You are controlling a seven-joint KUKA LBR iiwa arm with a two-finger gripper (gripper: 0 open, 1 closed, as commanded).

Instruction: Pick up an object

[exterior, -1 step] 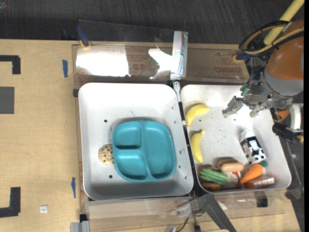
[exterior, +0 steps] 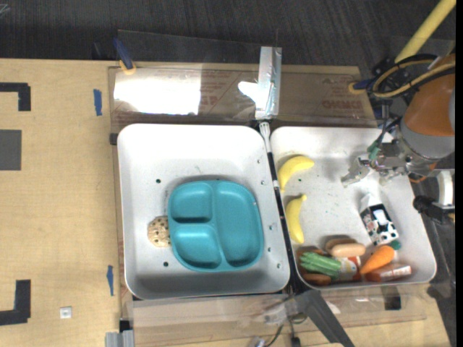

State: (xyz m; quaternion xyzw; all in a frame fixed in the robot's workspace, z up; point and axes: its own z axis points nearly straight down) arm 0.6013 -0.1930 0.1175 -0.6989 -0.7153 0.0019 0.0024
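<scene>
In the right bin's upper right, seen from the camera view above the bench:

Arm: the grey arm with its orange band reaches in from the right, wrist above the right bin near its far right corner.

Gripper: the gripper hangs low over bare white floor near the bin's far edge; whether it is open or closed I cannot tell, and nothing visible sits in it.

Nearest objects: two bananas, the upper banana by the bin's far left corner, the lower banana along the left wall just below it. Both lie apart from the gripper.

Small carton: a black and white box lies below the gripper, toward the right wall.

Near-edge pile: a green vegetable, a hot dog bun and a carrot crowd together, touching, along the near edge.

Left bin: the left bin carries a teal divided plate with a cookie just beside the plate's left edge.

Handling, as a judgement: the upper banana looks the easiest pick, being light, probably stiff toy plastic, smooth and curved, so liable to slip or roll. Best taken across its middle, the fingers square to its length.

Risk: the pile's pieces are packed, leaving little room for the fingers.
</scene>
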